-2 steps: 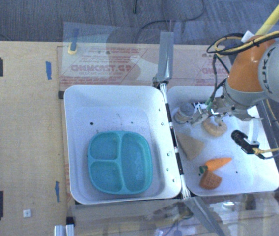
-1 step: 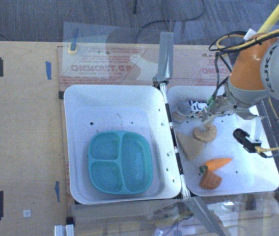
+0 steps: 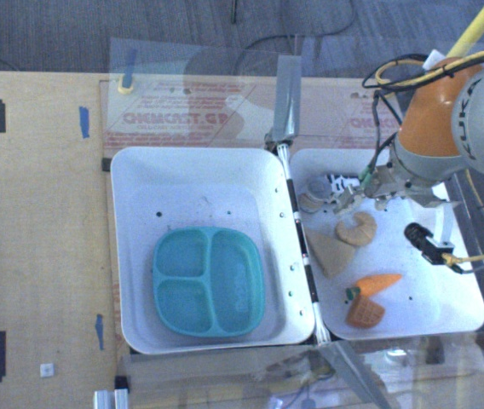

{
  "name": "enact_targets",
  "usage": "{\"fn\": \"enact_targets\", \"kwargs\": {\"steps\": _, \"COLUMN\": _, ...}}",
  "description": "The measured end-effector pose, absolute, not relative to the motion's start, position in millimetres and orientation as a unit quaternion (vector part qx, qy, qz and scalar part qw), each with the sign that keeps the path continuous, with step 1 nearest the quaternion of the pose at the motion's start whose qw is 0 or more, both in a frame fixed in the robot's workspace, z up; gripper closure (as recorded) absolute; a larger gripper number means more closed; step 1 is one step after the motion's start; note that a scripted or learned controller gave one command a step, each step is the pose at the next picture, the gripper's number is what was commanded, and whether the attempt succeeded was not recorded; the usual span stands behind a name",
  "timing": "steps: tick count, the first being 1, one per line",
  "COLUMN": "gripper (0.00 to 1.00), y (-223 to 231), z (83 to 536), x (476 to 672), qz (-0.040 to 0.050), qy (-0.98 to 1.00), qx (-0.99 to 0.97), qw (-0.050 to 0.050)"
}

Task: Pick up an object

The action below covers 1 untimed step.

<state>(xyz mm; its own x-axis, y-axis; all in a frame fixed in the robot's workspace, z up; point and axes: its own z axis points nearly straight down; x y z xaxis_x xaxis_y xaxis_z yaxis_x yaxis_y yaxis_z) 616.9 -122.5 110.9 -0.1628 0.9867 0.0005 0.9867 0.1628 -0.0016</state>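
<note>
Gripper point(image 3: 350, 189) sits low in the upper part of the right bin point(image 3: 472, 313), tip pointing toward frame left; whether it is spread or closed, or has anything in it, I cannot tell — the wrist hides it. The likeliest target is the heart-shaped tan piece point(image 3: 356, 228), just below the tip, with no clear long axis. Close by — a small black-and-white object point(image 3: 337, 183) and a grey piece point(image 3: 314, 198) beside the tip, a tan wedge point(image 3: 328, 251) lower left; the carrot point(image 3: 374, 285) and waffle-like orange piece point(image 3: 365, 313) lie well apart, lower frame; the teal divided plate point(image 3: 209, 281) sits in the left bin point(image 3: 140, 194).
</note>
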Motion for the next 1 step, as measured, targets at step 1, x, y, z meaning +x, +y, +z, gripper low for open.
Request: {"fn": "enact_targets", "kwargs": {"steps": 1, "gripper": 0.00, "y": -127.0, "z": 88.1, "x": 578.0, "qz": -0.0036, "qy": -0.753, "qx": -0.658, "qw": -0.004}}
